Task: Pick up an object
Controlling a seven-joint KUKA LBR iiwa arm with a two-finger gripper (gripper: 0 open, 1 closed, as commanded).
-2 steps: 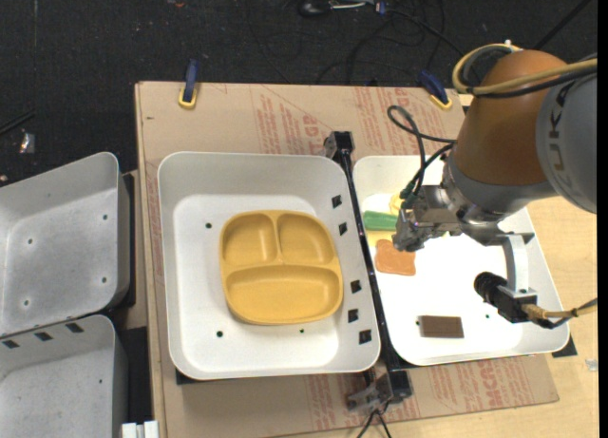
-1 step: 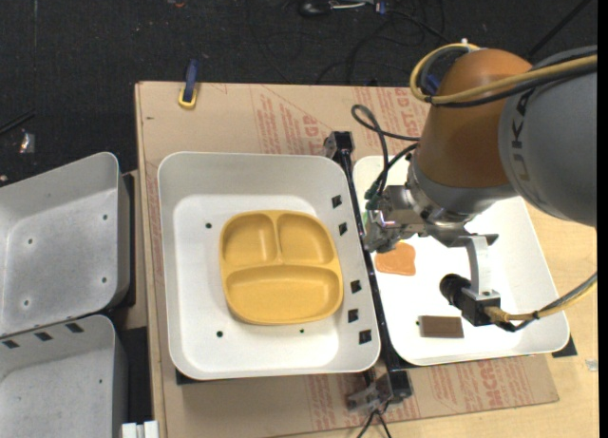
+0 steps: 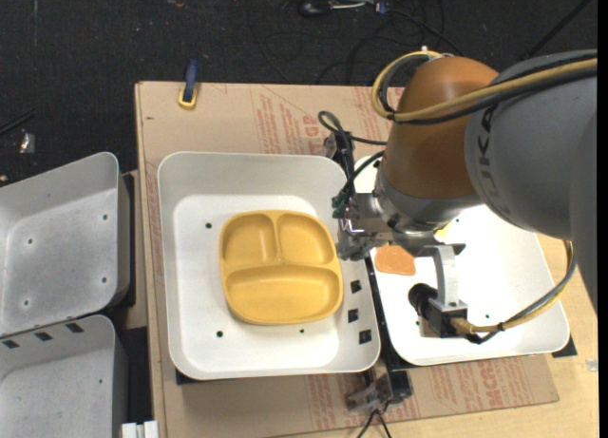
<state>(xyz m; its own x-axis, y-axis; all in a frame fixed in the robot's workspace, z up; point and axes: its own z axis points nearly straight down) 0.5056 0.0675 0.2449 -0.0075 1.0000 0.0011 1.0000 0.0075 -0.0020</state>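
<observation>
Yellow plate [image 3: 280, 268]: flat in left bin [image 3: 190, 332], apart from gripper.
Orange piece [image 3: 393, 261]: right bin [image 3: 532, 332], beside gripper; likely target.
Gripper [image 3: 353, 225]: low for reach; grip state impossible to tell.

Light falls from overhead, even and fairly bright across the desk [image 3: 247, 113]. The right bin [image 3: 513, 265] glares almost pure white, its surface detail washed out, while the left bin [image 3: 190, 265] stays a softer grey-white. The arm's orange band [image 3: 437, 142] carries a dull sheen and looks slightly soft. The floor [image 3: 95, 28] past the desk's far edge is dark and grainy.
</observation>
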